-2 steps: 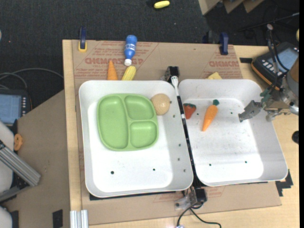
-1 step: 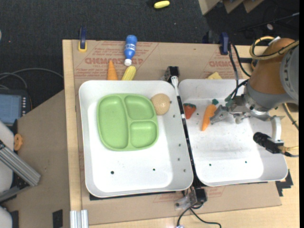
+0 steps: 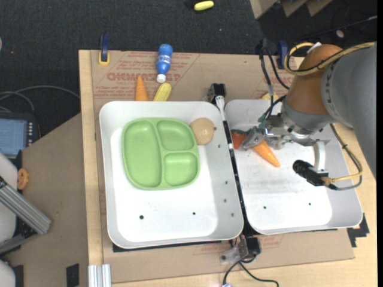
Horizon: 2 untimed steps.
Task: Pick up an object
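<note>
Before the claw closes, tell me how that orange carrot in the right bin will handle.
The carrot looks like a smooth moulded toy: probably stiff and light. Its tapered, rounded shape may slip from a pinch or roll on the right bin floor.

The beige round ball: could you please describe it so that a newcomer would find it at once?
Start at the left white bin, which holds a green divided plate. At that plate's upper right corner lies the beige round ball. It alone is round and pale; the right bin's items are orange and red.
</note>
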### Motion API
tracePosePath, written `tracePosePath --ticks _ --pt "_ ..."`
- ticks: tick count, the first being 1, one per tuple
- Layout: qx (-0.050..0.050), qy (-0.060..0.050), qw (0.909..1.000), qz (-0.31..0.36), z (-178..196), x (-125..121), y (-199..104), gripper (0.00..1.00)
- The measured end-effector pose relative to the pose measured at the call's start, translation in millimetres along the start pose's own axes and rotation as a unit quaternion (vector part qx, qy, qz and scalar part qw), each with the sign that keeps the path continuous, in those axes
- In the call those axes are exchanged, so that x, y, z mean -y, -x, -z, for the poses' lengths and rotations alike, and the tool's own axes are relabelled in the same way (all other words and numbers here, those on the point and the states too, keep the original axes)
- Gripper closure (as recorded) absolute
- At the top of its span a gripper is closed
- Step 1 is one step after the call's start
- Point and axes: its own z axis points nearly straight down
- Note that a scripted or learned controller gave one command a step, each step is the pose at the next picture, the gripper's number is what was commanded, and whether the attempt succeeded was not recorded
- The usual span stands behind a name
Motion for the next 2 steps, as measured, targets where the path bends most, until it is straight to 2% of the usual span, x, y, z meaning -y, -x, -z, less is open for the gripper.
tracePosePath --ticks 1,2 --pt "0.001 0.001 1.0000 -0.002 11.6 0.9 3.3 1.00" --pt "-0.001 0.001 1.0000 0.000 106.6 39.0 -61.5 1.00"
